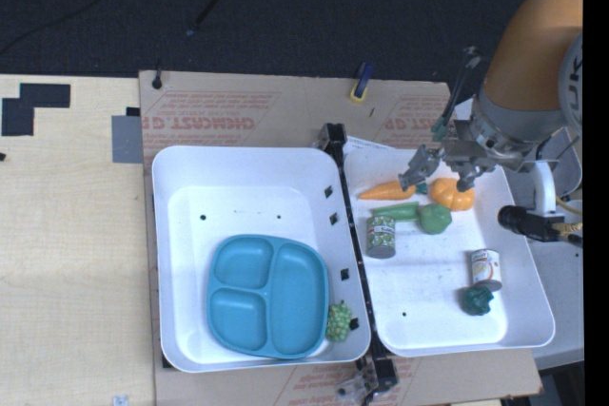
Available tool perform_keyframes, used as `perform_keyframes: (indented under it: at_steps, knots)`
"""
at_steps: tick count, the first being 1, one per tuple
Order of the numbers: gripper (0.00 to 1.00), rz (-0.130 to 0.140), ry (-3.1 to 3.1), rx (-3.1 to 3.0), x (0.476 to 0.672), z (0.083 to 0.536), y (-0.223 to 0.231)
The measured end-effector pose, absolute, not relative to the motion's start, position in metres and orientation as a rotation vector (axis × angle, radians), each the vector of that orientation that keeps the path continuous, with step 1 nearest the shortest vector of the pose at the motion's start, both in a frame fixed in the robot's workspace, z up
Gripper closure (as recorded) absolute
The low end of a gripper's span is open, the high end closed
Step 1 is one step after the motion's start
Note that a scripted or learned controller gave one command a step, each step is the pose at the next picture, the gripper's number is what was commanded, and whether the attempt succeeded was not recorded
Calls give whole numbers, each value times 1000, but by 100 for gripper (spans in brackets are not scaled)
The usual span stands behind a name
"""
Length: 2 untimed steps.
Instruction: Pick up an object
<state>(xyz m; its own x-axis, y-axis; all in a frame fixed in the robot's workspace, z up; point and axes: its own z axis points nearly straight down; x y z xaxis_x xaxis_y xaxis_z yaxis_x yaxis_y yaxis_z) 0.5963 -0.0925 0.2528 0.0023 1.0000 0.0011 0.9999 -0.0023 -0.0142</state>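
While gripper (442, 174) hovers, two cans (382, 235), one carrot (385, 191)

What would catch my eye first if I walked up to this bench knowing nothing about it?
Probably the big blue divided plate lying in the left bin, with a small green bunch of grapes at its right edge. Next, the grey arm with its orange band reaching in from the right, its claw hanging over the toy food at the back of the right bin: an orange carrot and a small orange fruit.
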Motion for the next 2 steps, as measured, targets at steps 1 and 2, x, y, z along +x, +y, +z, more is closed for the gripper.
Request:
perform_keyframes:
  at_steps: [1, 2]
  knots:
    - [0, 1, -2221, -2221, 598, 260, -93]
    - [0, 8, -2215, -2218, 590, 206, -85]
